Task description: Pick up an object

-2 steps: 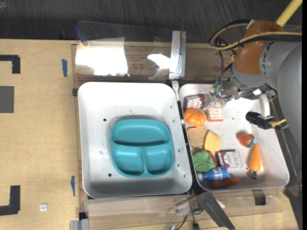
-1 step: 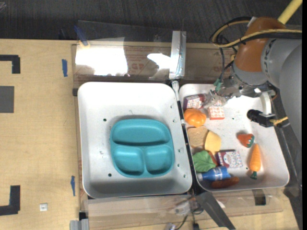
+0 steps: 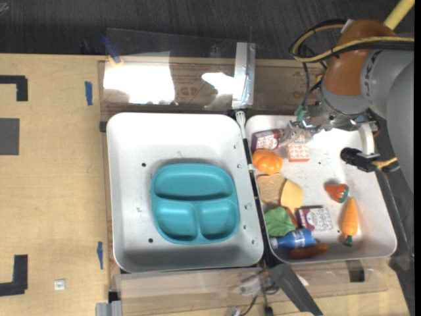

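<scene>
Plastic toy food fills the right bin [image 3: 385, 239]: an orange [image 3: 266, 161] by the divider, a carrot [image 3: 349, 218] near the right wall, a small red-and-white carton [image 3: 298, 151] at the top. All look light, rigid and somewhat slick; the carton's flat sides offer the surest hold. Gripper [image 3: 304, 122] hangs over the bin's top edge, just above the carton, arm bent in from the right. Jaws' state cannot be told; nothing seen held.

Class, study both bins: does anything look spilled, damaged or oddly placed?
Nothing looks spilled or broken. The toy foods lie jumbled in the right bin, most crowded against its left wall, with the carrot and strawberry apart. The teal tray sits flat in the left bin. The gripper hovers at the right bin's top.
</scene>
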Controlling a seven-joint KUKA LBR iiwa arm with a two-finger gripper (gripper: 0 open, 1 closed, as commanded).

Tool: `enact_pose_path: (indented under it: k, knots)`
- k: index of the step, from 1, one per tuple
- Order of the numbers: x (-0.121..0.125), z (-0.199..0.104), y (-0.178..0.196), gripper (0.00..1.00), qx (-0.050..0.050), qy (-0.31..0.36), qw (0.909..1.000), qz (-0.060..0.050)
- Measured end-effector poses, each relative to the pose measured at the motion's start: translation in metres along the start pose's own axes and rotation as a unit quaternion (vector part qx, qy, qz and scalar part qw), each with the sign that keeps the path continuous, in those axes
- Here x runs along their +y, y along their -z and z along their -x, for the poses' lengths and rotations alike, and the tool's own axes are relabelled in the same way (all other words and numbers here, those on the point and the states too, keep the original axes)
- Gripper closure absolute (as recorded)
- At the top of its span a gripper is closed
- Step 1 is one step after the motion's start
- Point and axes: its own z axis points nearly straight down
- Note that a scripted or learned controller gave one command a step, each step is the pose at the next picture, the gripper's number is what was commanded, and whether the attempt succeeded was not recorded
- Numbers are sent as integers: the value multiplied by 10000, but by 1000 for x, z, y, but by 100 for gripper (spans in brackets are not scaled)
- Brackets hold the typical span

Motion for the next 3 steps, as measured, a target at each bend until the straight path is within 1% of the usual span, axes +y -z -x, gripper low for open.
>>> enact_pose_path:
  k: [1, 2, 3]
  knots:
    - [7, -41, 74, 100, 13, 128, 9999, 52]
    - [0, -18, -26, 100, 17, 1328, 9911, 8]
    - [-43, 30, -27, 100, 15, 125, 9999, 25]
